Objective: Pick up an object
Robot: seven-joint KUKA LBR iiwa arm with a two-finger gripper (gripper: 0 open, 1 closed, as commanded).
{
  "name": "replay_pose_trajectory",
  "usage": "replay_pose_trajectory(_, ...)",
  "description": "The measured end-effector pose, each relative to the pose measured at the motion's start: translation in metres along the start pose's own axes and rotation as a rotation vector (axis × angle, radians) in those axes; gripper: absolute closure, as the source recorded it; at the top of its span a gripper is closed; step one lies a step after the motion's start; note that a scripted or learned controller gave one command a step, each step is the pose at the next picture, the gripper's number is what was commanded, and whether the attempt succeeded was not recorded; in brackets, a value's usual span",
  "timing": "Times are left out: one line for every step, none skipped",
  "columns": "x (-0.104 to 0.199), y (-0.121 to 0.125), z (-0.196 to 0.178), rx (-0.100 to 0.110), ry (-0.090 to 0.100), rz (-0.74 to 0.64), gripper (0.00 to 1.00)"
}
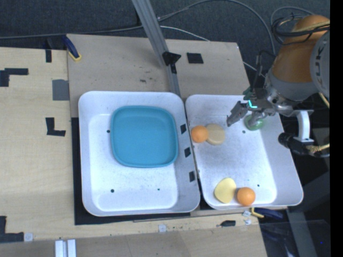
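Our gripper (237, 115) hangs over the right bin (278, 159); whether it is open we cannot tell. Just left and below it sits a beige puck (216, 134) touching an orange ball (199, 134) (probably light, smooth); we'd pinch the puck's flat sides.

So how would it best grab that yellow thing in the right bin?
Probably straight from above, fingers across the yellow piece's upper and lower edges. An orange ball touches its right side, so closing left-to-right looks blocked, and it lies low in the bin.
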State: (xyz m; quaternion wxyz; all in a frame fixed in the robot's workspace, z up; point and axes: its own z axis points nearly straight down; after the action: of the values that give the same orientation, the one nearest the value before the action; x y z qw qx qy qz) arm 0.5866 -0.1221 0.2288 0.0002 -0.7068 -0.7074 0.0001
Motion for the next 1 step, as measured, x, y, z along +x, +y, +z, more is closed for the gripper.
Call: replay_pose_trajectory(0.0,0.0,0.0,0.0,0.0,0.0,0.0)
